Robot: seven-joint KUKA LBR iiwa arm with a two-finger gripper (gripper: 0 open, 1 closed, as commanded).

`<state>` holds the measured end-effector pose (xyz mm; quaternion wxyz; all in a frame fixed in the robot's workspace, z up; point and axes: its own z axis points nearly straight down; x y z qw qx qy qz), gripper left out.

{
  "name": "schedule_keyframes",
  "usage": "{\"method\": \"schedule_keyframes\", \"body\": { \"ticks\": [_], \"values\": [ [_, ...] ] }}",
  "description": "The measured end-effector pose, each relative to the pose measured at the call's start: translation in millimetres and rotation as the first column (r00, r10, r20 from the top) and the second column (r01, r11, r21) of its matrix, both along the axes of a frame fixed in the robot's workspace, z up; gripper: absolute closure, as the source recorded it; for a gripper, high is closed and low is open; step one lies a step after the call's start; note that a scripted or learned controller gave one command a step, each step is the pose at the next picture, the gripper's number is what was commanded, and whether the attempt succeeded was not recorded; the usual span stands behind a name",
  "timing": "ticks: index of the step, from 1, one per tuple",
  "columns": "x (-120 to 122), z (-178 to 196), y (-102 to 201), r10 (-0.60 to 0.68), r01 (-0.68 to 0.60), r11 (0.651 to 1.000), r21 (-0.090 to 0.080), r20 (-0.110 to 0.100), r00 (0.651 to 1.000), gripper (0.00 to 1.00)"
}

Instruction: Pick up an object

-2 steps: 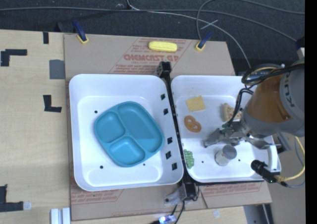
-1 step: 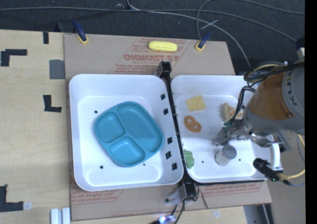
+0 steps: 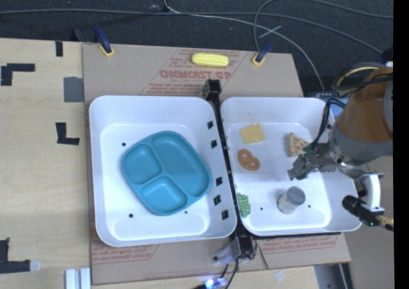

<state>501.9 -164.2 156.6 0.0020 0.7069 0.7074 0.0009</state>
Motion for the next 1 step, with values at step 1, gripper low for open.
{"method": "schedule_keyframes", "body": {
  "ticks": [1],
  "values": [
    [8.1,60.7,-2.1,0.001,-0.001,1.000,-0.001,0.002,1.000,1.00]
  ]
}}
